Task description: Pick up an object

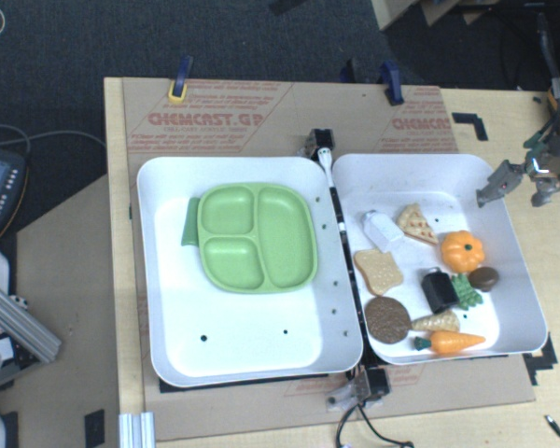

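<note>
Here: smooth round pumpkin (461,250), flat ridged cookie (387,317), glossy divided plate (258,236).

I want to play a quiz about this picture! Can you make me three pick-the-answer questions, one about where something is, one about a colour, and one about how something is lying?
1. Where is the green tray?
A. left bin
B. right bin
C. on the floor

2. What colour is the little pumpkin?
A. blue
B. orange
C. pink

3. How is the carrot?
A. standing on its tip
B. held by the gripper
C. lying flat in the bin

Answers: 1 A, it rests in the left bin. 2 B, it is plainly orange. 3 C, it lies at the right bin's near edge, while the gripper is at the far right rim.
</note>
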